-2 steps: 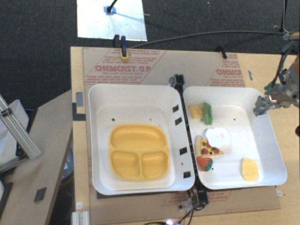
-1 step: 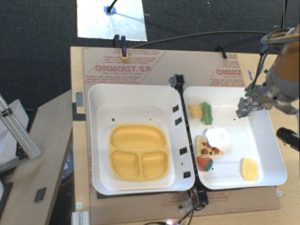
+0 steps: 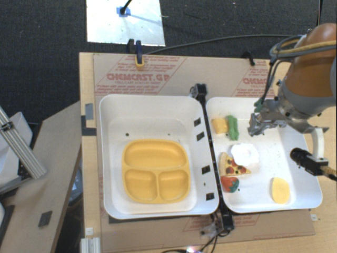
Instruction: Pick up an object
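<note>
The right bin (image 3: pixel 305 141) holds several toy foods: a yellow block (image 3: pixel 219 125), a green pod (image 3: pixel 233 128), a white round piece (image 3: pixel 245 154), a pizza slice (image 3: pixel 235 166), a red strawberry-like piece (image 3: pixel 229 183) and a yellow oval (image 3: pixel 280 190). My gripper (image 3: pixel 256 126) hangs over the back of this bin, just right of the green pod and above the white piece. Nothing shows between its fingertips.
The left bin (image 3: pixel 113 115) holds a yellow divided tray (image 3: pixel 156 171). A black-clipped wall (image 3: pixel 204 141) separates the two bins. The arm's orange band (image 3: pixel 313 67) and grey body cover the right bin's back right corner. A black fitting (image 3: pixel 308 161) juts over its right edge.
</note>
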You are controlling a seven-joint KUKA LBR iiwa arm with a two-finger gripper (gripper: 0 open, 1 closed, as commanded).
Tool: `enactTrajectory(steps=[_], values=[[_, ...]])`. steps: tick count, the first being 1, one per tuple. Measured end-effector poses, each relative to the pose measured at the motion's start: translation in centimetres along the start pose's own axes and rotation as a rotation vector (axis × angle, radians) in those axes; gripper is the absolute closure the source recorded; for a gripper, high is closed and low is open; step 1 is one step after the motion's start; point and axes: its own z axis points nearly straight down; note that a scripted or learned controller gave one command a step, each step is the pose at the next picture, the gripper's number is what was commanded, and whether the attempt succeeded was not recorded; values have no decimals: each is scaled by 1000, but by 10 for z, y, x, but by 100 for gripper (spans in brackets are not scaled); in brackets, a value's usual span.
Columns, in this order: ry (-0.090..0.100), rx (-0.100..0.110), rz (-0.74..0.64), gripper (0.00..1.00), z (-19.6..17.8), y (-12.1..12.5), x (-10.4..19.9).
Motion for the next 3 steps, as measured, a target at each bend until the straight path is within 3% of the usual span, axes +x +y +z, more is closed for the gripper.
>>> enactTrajectory(steps=[1,3], values=[[1,0,1,100,16,-1,46],[1,0,-1,100,14,0,153]])
